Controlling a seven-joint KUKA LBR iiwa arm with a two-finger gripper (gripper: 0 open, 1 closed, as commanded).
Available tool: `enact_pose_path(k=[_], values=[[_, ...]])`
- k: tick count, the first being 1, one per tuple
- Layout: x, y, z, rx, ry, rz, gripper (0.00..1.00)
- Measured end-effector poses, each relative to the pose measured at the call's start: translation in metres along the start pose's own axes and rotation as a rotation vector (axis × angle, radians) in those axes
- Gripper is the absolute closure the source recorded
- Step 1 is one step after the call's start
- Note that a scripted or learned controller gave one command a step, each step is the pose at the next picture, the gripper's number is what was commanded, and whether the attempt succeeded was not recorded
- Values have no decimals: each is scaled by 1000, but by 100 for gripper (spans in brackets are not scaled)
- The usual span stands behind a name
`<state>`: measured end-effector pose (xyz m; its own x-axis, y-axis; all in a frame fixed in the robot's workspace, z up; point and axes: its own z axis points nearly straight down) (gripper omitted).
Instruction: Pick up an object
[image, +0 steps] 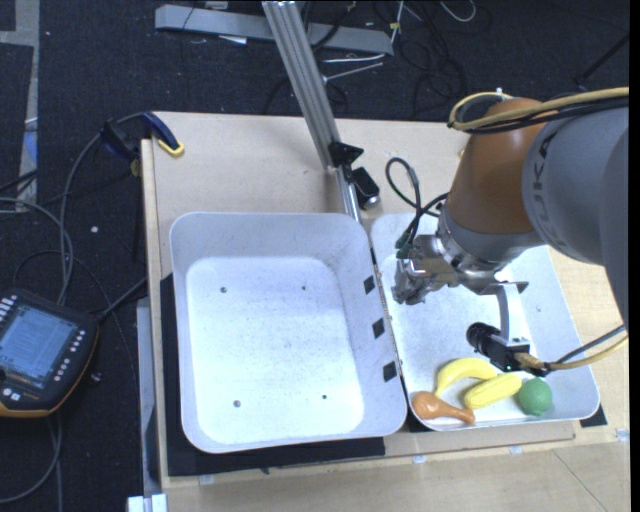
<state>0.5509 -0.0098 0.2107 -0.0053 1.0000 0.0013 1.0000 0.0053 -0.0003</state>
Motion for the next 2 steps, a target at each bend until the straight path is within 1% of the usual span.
enact_pose_path(k=[1, 2], values=[[53, -14, 2, 0, 0, 1, 100], [108, -19, -12, 0, 0, 0, 100]])
